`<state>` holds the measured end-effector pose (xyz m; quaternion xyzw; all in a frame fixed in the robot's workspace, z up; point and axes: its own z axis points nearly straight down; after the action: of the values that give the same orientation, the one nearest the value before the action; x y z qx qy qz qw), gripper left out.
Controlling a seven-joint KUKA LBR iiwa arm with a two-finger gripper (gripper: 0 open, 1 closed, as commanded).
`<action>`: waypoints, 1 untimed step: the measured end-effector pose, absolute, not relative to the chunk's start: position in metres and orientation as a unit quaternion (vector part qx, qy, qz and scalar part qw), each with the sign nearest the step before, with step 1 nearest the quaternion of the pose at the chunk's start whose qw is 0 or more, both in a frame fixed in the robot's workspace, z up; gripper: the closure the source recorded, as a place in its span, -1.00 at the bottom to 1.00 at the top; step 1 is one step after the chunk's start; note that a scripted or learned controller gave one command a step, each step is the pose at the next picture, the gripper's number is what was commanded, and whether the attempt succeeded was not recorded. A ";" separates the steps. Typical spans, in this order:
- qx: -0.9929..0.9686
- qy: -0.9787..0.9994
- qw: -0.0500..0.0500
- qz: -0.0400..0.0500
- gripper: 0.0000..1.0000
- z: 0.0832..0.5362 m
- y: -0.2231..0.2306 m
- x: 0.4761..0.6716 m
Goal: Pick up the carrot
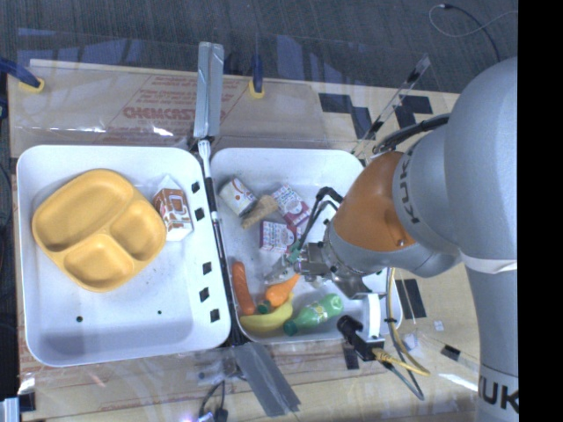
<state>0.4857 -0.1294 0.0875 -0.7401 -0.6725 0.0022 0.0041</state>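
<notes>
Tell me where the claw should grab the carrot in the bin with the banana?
Probably its thick orange middle. The carrot lies slanted beside the banana, its narrow tip up-right by the claw. Come straight down from above and pinch across its width; the banana and green bottle crowd its lower side, so a sideways approach looks blocked.

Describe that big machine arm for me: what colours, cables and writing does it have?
The rounded, smooth grey arm has a glossy orange band above the wrist. Black "KUKA" lettering runs beside that band. Thin black cables loop near the wrist, above the small metal claw.
</notes>
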 end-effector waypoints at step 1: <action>-0.739 -0.673 0.007 0.005 1.00 0.093 -0.130 0.485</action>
<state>0.4849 -0.1305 0.0930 -0.7393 -0.6733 0.0046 0.0065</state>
